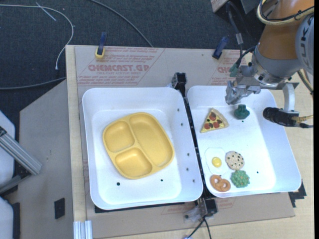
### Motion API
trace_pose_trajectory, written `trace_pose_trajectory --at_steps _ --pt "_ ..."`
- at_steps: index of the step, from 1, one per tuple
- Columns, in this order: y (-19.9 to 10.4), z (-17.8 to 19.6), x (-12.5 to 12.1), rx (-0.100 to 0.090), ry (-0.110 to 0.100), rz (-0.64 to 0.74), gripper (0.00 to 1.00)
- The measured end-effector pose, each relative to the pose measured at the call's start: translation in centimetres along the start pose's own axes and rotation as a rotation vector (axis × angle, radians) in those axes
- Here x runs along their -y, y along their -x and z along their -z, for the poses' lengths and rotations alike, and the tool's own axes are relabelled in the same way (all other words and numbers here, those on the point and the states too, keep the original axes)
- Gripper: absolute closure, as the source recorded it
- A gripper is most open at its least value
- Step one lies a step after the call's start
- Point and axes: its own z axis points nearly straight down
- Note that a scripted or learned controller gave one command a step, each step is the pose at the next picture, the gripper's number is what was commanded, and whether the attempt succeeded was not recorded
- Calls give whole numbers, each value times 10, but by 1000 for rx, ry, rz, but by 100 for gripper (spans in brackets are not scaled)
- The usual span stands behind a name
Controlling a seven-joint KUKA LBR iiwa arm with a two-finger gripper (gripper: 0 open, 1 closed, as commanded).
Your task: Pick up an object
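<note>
Beside pizza slice — green toy

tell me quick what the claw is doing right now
claw: in the right bin, beside the dark green toy; whether it holds anything cannot be told.

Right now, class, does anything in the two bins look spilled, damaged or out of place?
Nothing stands out. The yellow divided plate lies flat in the left bin; the pizza slice, fried egg, cookie, pretzel and two green pieces lie separately in the right bin.
</note>
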Motion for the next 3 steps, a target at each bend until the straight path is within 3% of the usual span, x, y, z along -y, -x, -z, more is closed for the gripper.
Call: trace_pose_trajectory --at_steps 3 --pt "-141 -12 -2 0 -5 -1 100"
